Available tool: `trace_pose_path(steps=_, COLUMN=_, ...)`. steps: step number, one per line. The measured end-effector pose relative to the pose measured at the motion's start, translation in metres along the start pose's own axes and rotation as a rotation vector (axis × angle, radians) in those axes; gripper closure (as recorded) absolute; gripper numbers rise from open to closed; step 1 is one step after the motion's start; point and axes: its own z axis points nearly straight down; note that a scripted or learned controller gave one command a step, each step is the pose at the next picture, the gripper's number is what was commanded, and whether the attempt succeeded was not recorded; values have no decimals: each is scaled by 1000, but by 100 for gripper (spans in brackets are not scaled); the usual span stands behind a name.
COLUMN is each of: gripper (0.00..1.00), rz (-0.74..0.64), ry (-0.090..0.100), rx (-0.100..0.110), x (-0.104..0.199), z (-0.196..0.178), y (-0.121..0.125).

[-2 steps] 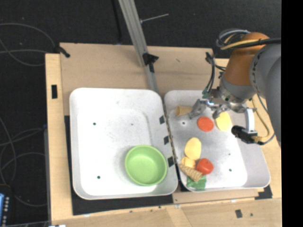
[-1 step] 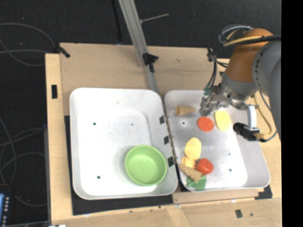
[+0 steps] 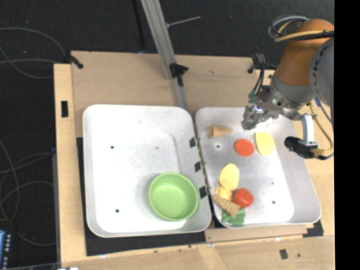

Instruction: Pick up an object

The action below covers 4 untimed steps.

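Fingers: the fingers (image 3: 251, 118) hang over the far part of the right bin, pointing down; whether they are spread or pressed together cannot be told, and nothing shows between them.
Arm: grey arm with an orange band (image 3: 297, 55) rising behind and to the right of the fingers, reaching in from the right.
Red disc: a flat red-orange round piece (image 3: 243, 147) lies on the bin floor just in front of the fingers, a little to their left in the view, apart from them.
Pale yellow piece: an oval yellow item (image 3: 265, 143) lies in front of the fingers and to their right, just beside the red disc.
Cone: a small tan cone (image 3: 219, 131) lies on its side to the left of the fingers, near the bin's left wall.
Near cluster: well in front of the fingers, a yellow lemon-like item (image 3: 229, 176), a red tomato-like item (image 3: 243, 197), a waffle cone (image 3: 230, 207) and something green (image 3: 236, 218) crowd together at the near left of the right bin (image 3: 298, 204).
Left bin: the left bin (image 3: 129, 134) sits far left of the fingers and carries a green bowl (image 3: 173, 196) in its near right corner.
Table: a tan table (image 3: 118, 77) bears both bins; a metal pole (image 3: 160, 32) slants across it behind them.
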Motion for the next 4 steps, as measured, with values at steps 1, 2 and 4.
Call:
trace_pose_path(steps=1, gripper=100, rz=0, ry=0, rx=1, x=-1, z=-25, y=1)
trace_pose_path(steps=2, gripper=100, rz=-4, ry=2, rx=4, x=58, z=-32, y=-2)
trace_pose_path(steps=4, gripper=100, rz=-5, ry=3, rx=6, x=155, z=-45, y=-39)
